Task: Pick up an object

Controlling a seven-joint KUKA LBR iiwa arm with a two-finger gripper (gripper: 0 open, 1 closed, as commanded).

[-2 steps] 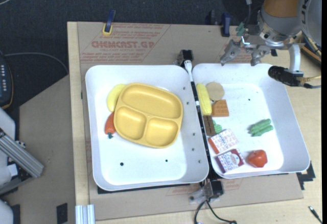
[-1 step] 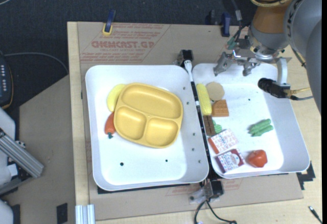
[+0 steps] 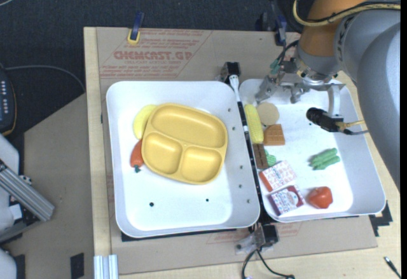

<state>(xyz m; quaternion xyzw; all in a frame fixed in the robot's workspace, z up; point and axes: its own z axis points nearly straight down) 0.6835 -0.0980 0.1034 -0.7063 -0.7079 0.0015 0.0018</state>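
My gripper (image 3: pixel 281 90) hangs over the back left corner of the right bin (image 3: pixel 362 163), fingers spread open with nothing between them. Just below it lie a round tan cookie (image 3: pixel 268 112) and a yellow corn cob (image 3: pixel 254 122) along the bin's left wall. A brown block (image 3: pixel 275 135) sits under the cookie. Further forward are a small green piece (image 3: pixel 270 159), two red-and-white packets (image 3: pixel 278 176) (image 3: pixel 285 199), a red tomato (image 3: pixel 320 197) and green beans (image 3: pixel 324 159).
The left bin (image 3: pixel 127 195) holds a yellow divided plate (image 3: pixel 184 143), with a yellow item (image 3: pixel 142 120) and a red-orange pepper (image 3: pixel 137 156) tucked at its left side. The grey arm (image 3: pixel 375 49) covers the right bin's back right.
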